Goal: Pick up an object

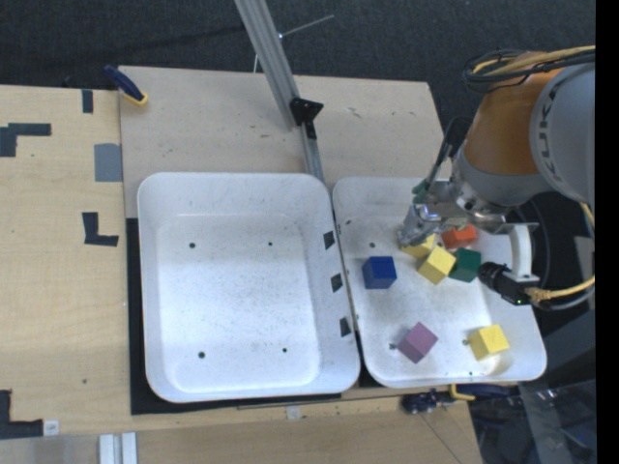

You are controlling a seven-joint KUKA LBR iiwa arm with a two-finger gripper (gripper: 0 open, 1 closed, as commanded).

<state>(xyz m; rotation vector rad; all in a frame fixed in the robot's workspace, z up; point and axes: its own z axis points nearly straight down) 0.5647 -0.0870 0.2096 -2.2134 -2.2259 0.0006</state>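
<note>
In right bin (372, 361): two yellow blocks (436, 264), one blue block (379, 272), one purple block (418, 341)

My counter (222, 124) is pale wood, running off the frame's left. Dark carpet-like floor (116, 13) fills the top. A grey metal rail (266, 42) slants down from upper centre.

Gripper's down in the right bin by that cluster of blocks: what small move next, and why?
Probably lift slightly and check. The gripper sits low at the cluster's edge, against a yellow block beside orange and green ones, and nothing visibly sits between its fingers.
</note>
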